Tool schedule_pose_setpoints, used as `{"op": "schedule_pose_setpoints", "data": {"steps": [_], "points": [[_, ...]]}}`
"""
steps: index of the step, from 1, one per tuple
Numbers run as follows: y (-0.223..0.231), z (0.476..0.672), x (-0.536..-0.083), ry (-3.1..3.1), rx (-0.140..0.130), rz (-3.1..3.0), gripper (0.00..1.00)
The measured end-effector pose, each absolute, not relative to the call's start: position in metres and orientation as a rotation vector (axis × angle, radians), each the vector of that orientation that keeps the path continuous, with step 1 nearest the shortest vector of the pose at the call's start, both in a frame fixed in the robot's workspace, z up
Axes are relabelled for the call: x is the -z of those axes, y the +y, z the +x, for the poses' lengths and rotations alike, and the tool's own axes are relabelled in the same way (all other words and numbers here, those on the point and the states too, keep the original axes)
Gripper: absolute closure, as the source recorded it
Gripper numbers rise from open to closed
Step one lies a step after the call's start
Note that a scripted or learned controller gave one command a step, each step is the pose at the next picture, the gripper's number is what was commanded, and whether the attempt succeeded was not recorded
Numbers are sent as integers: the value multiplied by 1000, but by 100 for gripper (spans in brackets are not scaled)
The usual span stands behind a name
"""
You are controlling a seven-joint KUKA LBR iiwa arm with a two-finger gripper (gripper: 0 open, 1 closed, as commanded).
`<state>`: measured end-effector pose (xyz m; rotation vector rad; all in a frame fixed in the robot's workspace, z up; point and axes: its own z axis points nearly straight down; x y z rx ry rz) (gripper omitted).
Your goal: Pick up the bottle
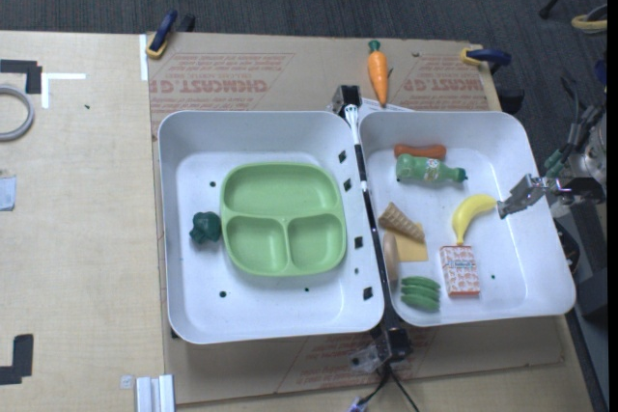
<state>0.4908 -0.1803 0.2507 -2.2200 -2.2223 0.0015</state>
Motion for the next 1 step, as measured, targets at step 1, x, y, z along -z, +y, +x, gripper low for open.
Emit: {"op": "schedule_pose_setpoints", "data": {"steps": [1], "points": [[-180,491,-260,-2224,-2,-2220,100]]}}
